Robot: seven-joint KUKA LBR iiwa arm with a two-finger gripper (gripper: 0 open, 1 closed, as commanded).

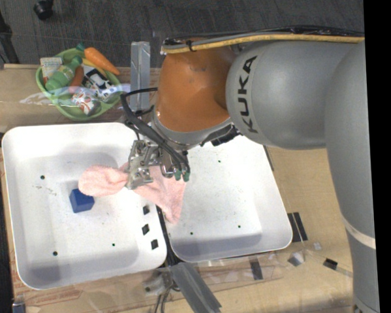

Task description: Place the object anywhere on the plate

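Pink cloth [154, 187]: a soft, crumpled rag draped over the ridge where the two bins meet; one rounded end lies inside the left bin, the other end hangs down toward the right bin's near-left corner.
Gripper [143, 177]: metal fingers set down on the middle of the cloth right at the shared bin edge; the fabric bunches up around the fingertips and appears pinched between them.
Arm [271, 96]: grey KUKA body with its orange band sitting directly above the wrist, reaching in from the right and covering the far part of the right bin.
Left bin [31, 259]: shallow white tray holding the cloth's rounded end and a small blue block.
Blue block [81, 200]: lying on the left bin's floor, just beside and slightly nearer than the cloth's rounded end, seemingly touching its edge.
Right bin [251, 221]: shallow white tray, its near half bare white floor.
Green bowl [80, 83]: on the bench beyond the left bin's far edge, piled with toy food, among it an orange carrot [99, 58].
Bench [301, 180]: brown surface showing around both bins.
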